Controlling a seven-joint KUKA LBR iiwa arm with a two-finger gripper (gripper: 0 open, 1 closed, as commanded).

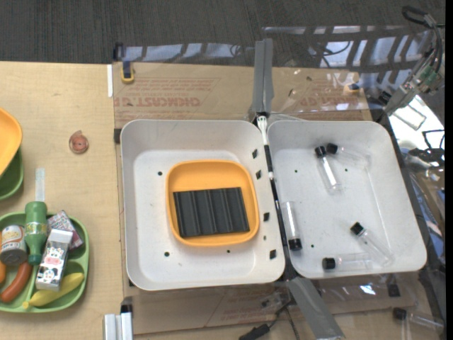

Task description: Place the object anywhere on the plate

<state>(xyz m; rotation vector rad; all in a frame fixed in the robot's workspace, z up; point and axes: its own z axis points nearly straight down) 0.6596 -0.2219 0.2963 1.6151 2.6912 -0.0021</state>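
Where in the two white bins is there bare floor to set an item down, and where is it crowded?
Left bin: the orange plate with its dark ridged block fills the middle; bare floor remains as a border between plate and walls. Right bin: the open centre between the clear tubes is free; its left wall and front edge are crowded with tubes.

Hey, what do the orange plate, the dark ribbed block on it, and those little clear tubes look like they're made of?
Orange square plate: likely matte plastic, evenly coloured. Dark grey ribbed block: perhaps rubber or foam; dull, no shine. Clear tubes with black caps: transparent plastic or glass, since the white bin shows through.
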